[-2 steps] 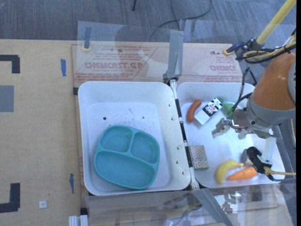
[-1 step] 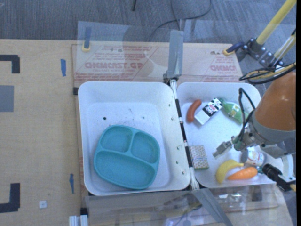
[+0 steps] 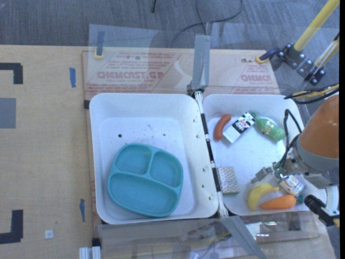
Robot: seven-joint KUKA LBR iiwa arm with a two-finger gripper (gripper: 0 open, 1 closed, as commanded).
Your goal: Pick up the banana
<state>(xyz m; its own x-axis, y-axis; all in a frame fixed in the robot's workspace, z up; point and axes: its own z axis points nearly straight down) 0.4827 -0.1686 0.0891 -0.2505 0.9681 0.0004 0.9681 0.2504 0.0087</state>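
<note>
Camera view has the banana (image 3: 257, 194) lying near the right bin's (image 3: 245, 147) front edge, touching a carrot (image 3: 278, 202), with the claw (image 3: 285, 178) just above it, grip state unclear.

The arm (image 3: 323, 136) is cut off by the right side of the picture, so most of it is out of sight. Its gripper (image 3: 280, 172) is a small dark jumble near the lower right, and the fingers are too hard to make out. The carrot (image 3: 278, 202) covers the lower end of the banana (image 3: 259, 193). The little box (image 3: 242, 124) has markings too tiny to read.
</note>
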